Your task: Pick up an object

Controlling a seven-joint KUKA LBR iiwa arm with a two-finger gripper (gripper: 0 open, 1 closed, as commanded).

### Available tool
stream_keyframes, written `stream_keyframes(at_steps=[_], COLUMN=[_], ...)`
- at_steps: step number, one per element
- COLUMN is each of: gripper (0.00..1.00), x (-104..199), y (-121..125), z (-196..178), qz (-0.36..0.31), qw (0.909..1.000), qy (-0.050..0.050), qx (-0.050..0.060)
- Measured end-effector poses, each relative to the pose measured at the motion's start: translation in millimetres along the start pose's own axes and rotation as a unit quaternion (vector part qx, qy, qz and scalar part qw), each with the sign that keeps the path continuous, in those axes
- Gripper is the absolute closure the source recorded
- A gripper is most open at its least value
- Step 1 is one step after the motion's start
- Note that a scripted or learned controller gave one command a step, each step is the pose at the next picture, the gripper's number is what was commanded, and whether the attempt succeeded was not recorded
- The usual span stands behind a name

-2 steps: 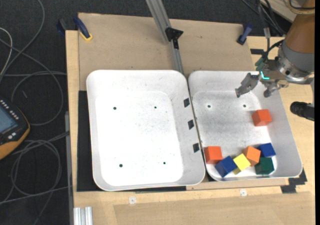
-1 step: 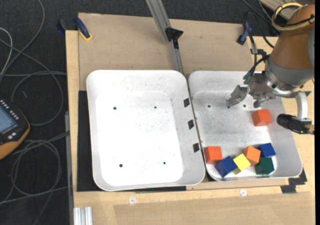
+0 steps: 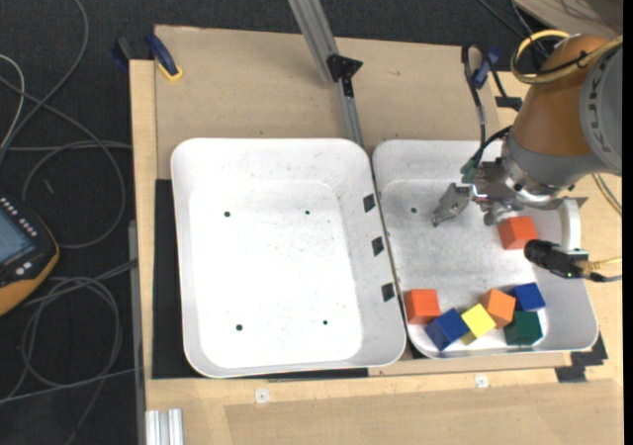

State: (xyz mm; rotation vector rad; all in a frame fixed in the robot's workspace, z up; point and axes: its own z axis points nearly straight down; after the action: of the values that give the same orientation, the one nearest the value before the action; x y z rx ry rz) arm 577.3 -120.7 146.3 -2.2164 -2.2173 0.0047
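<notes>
Looking down at the bench: gripper hanging over the far half of the right bin, arm reaching in from the right. Can't tell from this angle whether open or clamped, too much dark metal bunched together up there. Red block just beside the gripper on its near-right side, looks like touching or almost, but no way to say gripped, so treating as loose on the bin floor. Pile of orange, blue, yellow and green blocks crammed into the near right corner, well apart from the gripper. Left bin with just specks in it. Guessing at the ways to botch this: coming straight down here and closing on bare floor, since the red block sits off to one side rather than centred underneath. Or nudging the block sideways on the way down and sending it sliding toward the right wall. Going for the pile instead, probably wedging between tightly packed neighbours, or pinching two at once and dropping both. Also worth watching the yellow cable loop near the wrist for snags.
</notes>
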Motion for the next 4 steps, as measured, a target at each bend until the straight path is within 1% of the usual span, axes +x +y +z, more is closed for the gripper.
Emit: stream_keyframes(at_steps=[1,2,3,4], gripper=[0.00,1.00,1.00,1.00], x=[1,1,6,6], y=[-1,1,7,4], z=[50,36,-27,-72], qz=[0.000,0.000,-0.001,-0.001], qw=[1.0000,1.0000,1.0000,1.0000], qy=[0.000,0.000,-0.002,-0.002], qx=[0.000,-0.004,-0.008,-0.007])
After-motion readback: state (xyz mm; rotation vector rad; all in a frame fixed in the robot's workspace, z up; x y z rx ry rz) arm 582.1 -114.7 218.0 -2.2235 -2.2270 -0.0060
